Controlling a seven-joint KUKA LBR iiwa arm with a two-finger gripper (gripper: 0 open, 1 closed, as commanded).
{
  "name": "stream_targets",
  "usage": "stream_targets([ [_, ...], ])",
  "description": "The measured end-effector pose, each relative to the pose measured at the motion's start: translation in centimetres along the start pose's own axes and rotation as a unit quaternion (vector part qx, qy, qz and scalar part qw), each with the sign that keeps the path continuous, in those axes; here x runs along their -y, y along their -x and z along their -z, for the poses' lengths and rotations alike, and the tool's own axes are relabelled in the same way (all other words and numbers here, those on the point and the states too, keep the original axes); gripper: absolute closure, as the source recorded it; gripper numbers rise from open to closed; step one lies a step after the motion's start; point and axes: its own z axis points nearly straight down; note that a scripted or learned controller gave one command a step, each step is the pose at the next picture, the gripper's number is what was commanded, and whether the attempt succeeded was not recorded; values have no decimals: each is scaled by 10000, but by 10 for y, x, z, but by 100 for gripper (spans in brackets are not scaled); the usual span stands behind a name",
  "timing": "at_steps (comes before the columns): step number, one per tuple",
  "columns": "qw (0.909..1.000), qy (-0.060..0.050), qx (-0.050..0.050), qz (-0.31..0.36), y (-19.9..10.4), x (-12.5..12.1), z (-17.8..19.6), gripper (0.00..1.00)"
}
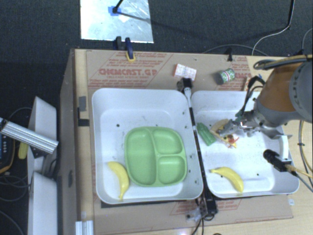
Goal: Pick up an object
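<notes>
1. Step in hand: the gripper (234, 127) is low in the right bin (279, 180), apparently closing in on small items (226, 132).
2. Jaw state: cannot tell; blurred.
3. Next: confirm a grasp, then lift; the banana (229, 176) lies below the jaws.

The left shallow white bin (105, 102) holds a green sectioned plastic plate (155, 155) with a yellow banana (120, 178) at its left; the right shallow white bin (254, 187) holds another yellow banana (230, 176).

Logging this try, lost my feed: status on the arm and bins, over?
Gripper low in right bin, over small clutter. Green item beside it. Banana lies apart, near front. Nothing seen held.
</notes>
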Motion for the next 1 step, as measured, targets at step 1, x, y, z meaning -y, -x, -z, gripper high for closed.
stream_targets([
  [1,10000,45,8,6,-36,-49,-9,0],
])
